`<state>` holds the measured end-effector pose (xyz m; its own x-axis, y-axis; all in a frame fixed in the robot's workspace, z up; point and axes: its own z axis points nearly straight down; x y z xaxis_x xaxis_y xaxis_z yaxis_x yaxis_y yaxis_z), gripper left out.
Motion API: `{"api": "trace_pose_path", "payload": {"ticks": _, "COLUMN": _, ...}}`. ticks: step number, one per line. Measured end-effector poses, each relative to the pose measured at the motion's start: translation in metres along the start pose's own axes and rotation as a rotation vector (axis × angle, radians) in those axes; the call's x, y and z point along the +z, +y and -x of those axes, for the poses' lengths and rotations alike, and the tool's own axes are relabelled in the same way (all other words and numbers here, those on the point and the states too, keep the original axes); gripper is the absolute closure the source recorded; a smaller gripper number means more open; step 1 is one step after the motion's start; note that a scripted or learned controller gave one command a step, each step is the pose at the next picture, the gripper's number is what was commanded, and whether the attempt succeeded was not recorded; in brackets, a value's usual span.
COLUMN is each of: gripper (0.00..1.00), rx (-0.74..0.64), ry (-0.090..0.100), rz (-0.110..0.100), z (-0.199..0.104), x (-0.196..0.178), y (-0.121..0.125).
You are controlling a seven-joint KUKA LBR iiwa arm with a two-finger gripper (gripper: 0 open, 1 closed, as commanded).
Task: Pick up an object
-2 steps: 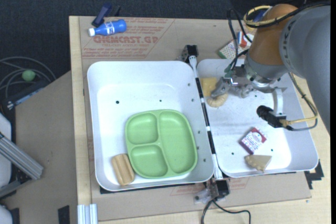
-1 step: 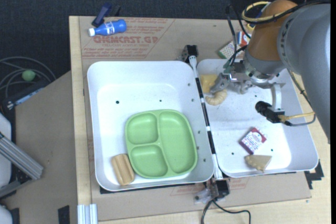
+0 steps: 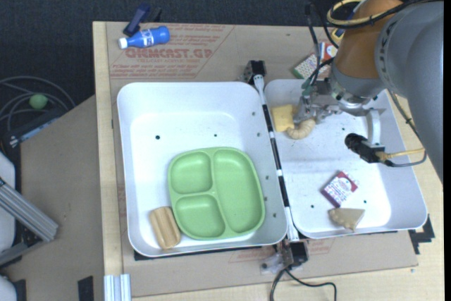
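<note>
The gripper (image 3: 308, 115) is hovering over a tan curved piece (image 3: 303, 130) in the right bin (image 3: 394, 215), and I cannot tell its opening.

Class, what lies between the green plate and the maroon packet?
In the camera view, just the two bins' adjoining rims and bare bin floor.

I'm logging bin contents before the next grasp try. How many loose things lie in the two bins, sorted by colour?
Green: 1, the divided plate
Tan: 3, the block, the curved piece, the wedge
Yellow: 1, the chunk
Maroon: 1, the packet
Total: 6
</note>
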<state>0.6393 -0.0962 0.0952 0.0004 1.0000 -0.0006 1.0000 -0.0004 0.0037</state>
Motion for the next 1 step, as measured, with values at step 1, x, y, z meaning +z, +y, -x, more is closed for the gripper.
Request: {"api": "trace_pose_path", "payload": {"ticks": 1, "gripper": 1.0, "rx": -0.001, "ry": 0.001, "rz": -0.002, "z": -0.0243, "x": -0.1073, "y": -0.0616}}
